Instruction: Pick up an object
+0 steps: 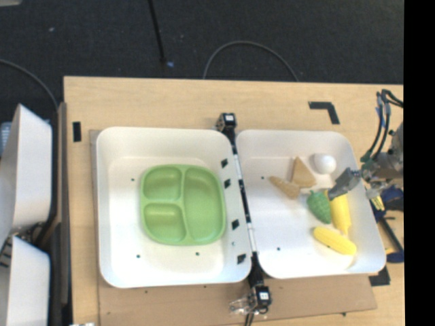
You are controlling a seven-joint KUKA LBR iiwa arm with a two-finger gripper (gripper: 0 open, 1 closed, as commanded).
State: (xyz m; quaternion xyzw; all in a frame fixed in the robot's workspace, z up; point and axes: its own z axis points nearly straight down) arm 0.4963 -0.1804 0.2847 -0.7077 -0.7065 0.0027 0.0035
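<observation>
Right now we see the claw (348, 180) at the right rim of the right bin (272, 243), its grip hidden from us. Directly below-left lies the nearest yellow corn cob (340, 212), its long axis running nearly up-down in the frame.

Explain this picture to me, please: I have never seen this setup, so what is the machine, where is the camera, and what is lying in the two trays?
One camera looks down at a slant on a wooden bench. Two shallow white bins sit side by side. The left bin holds a green divided plate. The right bin holds toy items: two yellow pieces, a green piece, a white ball and tan shapes. The robot arm enters from the right; its pincer sits at the right bin's edge beside the upper yellow piece. Nothing visibly sits between its fingers.
</observation>
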